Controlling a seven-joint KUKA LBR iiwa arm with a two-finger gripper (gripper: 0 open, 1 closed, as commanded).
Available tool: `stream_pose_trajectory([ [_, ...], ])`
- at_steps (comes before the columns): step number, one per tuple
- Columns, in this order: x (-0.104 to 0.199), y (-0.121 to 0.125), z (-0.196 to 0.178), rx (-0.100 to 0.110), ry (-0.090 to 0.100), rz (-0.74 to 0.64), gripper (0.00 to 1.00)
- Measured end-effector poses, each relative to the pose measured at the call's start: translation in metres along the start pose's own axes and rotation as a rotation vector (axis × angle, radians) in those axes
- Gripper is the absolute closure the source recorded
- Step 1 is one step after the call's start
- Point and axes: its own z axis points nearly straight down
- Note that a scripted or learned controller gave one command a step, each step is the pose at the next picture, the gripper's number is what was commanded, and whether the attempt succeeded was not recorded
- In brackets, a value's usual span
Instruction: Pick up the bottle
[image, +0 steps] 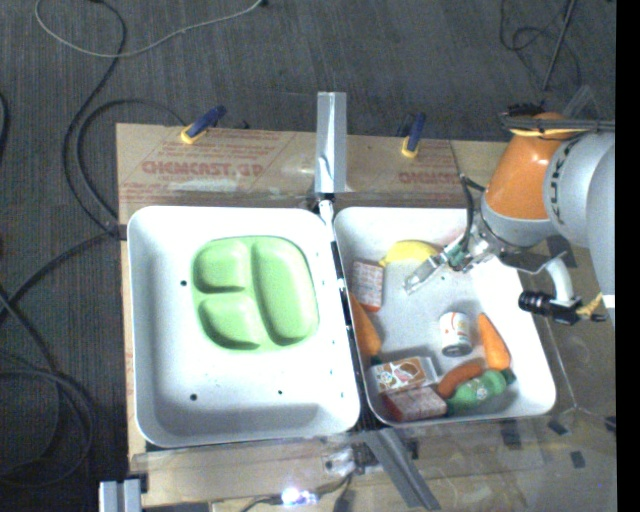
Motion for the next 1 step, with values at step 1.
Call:
stream_pose_trajectory([
  [1, 0.0482, 0.0429, -0.0183, 0.011, -0.013, -0.137, 0.00],
])
